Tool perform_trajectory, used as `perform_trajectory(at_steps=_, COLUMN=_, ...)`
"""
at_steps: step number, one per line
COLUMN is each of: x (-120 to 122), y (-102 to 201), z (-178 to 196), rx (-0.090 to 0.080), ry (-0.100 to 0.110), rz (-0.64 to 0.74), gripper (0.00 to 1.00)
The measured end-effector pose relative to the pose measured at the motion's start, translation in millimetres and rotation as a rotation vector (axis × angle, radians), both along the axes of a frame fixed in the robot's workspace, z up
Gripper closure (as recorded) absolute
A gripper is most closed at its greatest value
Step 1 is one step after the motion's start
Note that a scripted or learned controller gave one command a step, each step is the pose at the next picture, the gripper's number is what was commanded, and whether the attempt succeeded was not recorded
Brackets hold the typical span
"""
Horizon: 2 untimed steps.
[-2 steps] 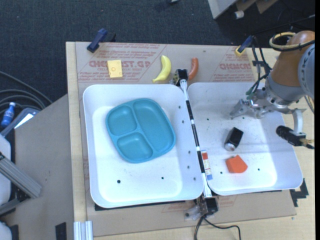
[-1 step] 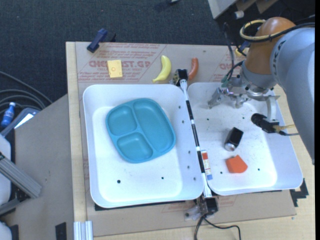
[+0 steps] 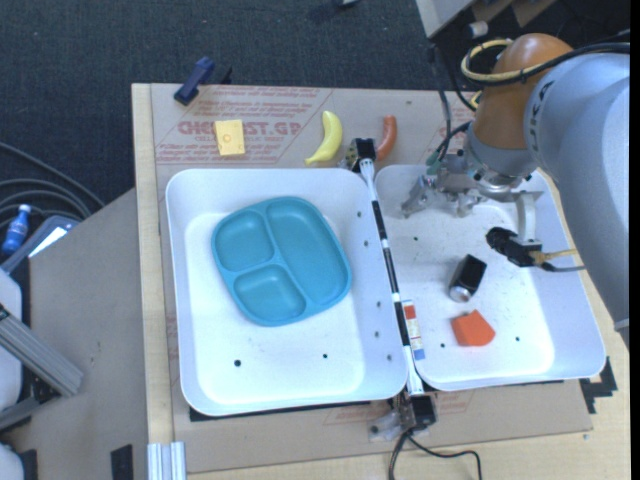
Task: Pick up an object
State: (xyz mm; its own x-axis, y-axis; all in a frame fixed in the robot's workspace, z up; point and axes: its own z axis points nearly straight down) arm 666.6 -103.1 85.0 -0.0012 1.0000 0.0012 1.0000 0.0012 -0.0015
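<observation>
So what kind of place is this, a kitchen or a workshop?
Probably a robotics lab. A grey robot arm reaches over two white bins on a plywood bench, with toy-like items such as a banana and a blue divided plate, and loose cables nearby.

Arm (image 3: 580,118) cut off by right edge. Its wrist covers the right bin's (image 3: 520,363) far wall. Print on cardboard (image 3: 250,128) partly hidden by yellow tag (image 3: 229,139).

In the right bin (image 3: 560,363) lie a small black cylinder (image 3: 466,277) with a silvery end, tilted on its side, and an orange wedge-shaped block (image 3: 473,329) just below it. In the left bin (image 3: 195,368) rests a blue divided plate (image 3: 281,259).
</observation>
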Motion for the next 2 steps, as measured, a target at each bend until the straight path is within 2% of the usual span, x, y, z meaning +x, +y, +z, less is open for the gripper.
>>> perform_trajectory(at_steps=1, x=-67.0, y=-24.3, z=-0.6, rx=-0.001, ry=0.001, rz=-0.002, gripper=0.0)
perform_trajectory(at_steps=2, x=0.3, y=-38.3, z=0.1, rx=-0.002, ry=-0.003, rz=0.0, gripper=0.0)
